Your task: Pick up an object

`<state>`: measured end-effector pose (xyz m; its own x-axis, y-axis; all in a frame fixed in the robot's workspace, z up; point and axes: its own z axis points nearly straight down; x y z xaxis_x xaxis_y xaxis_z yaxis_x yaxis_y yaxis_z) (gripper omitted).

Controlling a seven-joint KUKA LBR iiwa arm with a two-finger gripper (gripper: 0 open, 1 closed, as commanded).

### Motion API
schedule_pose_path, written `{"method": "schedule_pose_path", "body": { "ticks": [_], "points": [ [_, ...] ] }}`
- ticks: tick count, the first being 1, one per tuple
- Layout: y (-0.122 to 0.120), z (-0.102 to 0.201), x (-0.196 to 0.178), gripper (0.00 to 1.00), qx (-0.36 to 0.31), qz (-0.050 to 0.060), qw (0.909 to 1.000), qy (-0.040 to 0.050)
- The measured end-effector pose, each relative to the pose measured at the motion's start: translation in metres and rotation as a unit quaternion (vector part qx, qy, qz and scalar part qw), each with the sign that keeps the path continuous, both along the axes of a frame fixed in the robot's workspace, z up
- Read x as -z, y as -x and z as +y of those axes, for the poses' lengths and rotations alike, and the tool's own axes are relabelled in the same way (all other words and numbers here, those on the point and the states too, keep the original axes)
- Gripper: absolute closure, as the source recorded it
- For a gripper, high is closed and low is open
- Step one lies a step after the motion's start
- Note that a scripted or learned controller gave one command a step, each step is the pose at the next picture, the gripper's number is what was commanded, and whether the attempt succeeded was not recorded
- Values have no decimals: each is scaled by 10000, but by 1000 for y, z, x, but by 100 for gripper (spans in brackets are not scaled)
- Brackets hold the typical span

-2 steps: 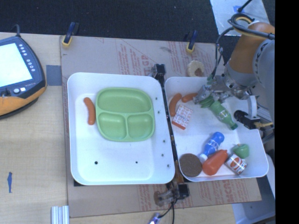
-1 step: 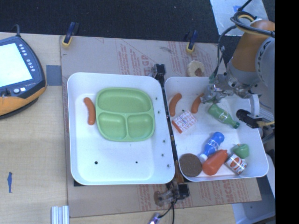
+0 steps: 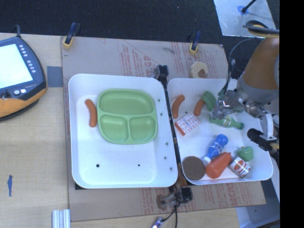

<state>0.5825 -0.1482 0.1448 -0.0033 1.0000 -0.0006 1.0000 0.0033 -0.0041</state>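
Gripper state I cannot tell; it hovers over the green plastic bottle, probably light and slippery, best grasped mid-body.

Setting: robotics lab test bench. Evidence: industrial arm, grey with an orange band, entering at 3 o'clock; control pendant with a lit screen and orange casing resting on the wooden bench at 9 o'clock; cardboard sheet fixed to the bench by clamps at 12 o'clock; two shallow white bins side by side at centre, stocked with toy food and a green divided tray; loose cabling at 6 o'clock.
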Motion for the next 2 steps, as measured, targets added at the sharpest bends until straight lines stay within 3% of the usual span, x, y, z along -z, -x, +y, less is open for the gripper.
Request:
{"method": "schedule_pose_path", "body": {
  "ticks": [1, 2],
  "points": [
    [0, 0, 0, 0, 1, 2, 10000, -1],
    [37, 21, 54, 0, 2, 5, 10000, -4]
  ]
}}
